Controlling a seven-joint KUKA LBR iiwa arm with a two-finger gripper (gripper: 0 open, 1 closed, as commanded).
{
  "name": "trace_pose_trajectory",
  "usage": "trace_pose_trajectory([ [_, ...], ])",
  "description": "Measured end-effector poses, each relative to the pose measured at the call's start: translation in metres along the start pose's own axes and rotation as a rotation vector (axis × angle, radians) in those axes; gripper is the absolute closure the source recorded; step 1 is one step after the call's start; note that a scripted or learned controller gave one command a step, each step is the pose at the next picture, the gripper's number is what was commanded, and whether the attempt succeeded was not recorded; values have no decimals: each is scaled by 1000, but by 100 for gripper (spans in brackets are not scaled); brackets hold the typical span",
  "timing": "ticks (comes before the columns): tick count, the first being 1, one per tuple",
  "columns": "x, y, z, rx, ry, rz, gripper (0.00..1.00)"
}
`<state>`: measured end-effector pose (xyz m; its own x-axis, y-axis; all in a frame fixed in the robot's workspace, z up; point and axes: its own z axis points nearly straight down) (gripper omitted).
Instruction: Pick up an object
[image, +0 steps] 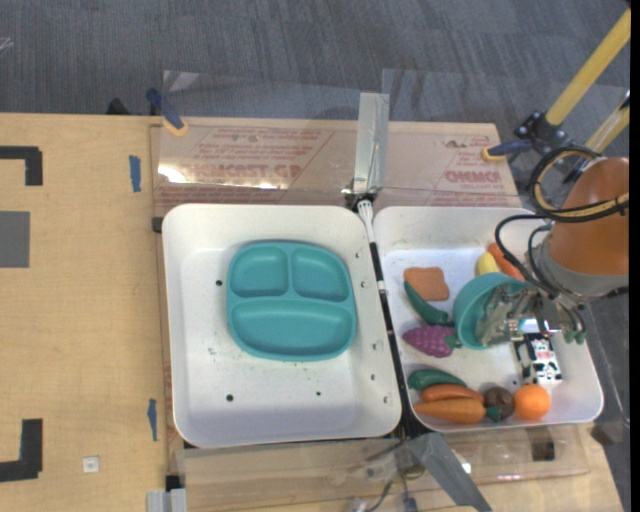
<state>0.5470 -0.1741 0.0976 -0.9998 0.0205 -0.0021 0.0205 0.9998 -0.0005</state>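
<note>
My gripper (499, 322) hangs low over the right bin (585, 405), below the orange wrist band. A teal bowl (474, 308) stands tipped on its edge with its rim between my fingers, and its opening faces right toward the wrist. The gripper is shut on that rim. Around it lie toy foods: a brown toast slice (428, 283), purple grapes (430, 340), a green pod (419, 303), a green cucumber (434, 378), a carrot (452, 406) and an orange fruit (533, 402).
The left bin (200, 390) holds a teal divided plate (292, 300). A yellow and an orange piece (492, 261) sit at the right bin's far side, partly behind the arm. A small brown item (497, 402) lies beside the orange fruit. Black cables loop near the wrist.
</note>
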Motion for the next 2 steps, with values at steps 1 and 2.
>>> trace_pose_trajectory([
  [1,-2,1,-2,0,-4,-1,0],
  [2,-58,52,7,0,-15,-47,0],
])
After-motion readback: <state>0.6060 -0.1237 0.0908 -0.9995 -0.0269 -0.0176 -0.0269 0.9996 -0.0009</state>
